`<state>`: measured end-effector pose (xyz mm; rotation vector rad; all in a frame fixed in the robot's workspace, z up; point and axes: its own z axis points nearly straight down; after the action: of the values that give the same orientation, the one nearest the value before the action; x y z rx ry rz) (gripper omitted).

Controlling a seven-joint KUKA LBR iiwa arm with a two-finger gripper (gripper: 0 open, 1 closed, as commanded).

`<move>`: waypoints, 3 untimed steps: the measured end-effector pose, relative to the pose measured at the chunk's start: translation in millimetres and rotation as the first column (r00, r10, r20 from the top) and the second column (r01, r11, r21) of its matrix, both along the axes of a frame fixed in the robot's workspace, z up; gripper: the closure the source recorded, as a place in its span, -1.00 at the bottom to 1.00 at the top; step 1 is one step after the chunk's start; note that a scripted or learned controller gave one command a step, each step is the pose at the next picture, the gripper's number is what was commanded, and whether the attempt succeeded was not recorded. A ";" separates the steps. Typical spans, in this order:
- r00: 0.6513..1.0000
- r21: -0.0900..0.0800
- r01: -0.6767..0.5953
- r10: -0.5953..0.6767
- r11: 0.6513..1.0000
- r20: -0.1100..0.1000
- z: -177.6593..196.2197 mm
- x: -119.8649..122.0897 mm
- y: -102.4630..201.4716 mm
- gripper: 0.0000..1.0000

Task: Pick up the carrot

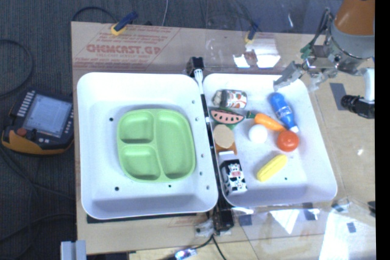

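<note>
The carrot (269, 122), orange with a small green top, lies in the middle of the right bin (317, 149). It sits between a blue bottle (283, 109) and a white ball (258, 134). My gripper (302, 76) hovers over the bin's back right corner, up and to the right of the carrot and well apart from it. Its fingers are spread open with nothing between them.
The right bin also holds a red tomato (288, 140), yellow corn (272, 167), a watermelon slice (227, 116), a can (230, 98), a brown round piece (223, 138) and a cow-print carton (232, 176). A green divided plate (155, 144) lies in the left bin (97, 131).
</note>
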<state>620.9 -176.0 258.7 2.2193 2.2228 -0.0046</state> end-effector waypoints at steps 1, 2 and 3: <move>0.998 0.000 0.069 -0.069 0.998 0.005 -160.9 -54.3 11.1 -1.00; 0.997 0.001 0.071 -0.071 0.997 -0.003 -155.4 -56.8 11.3 1.00; 0.977 0.003 0.214 -0.214 0.977 0.010 -167.1 6.8 -20.3 1.00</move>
<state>627.7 -196.4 91.6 2.4414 1.9677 0.0083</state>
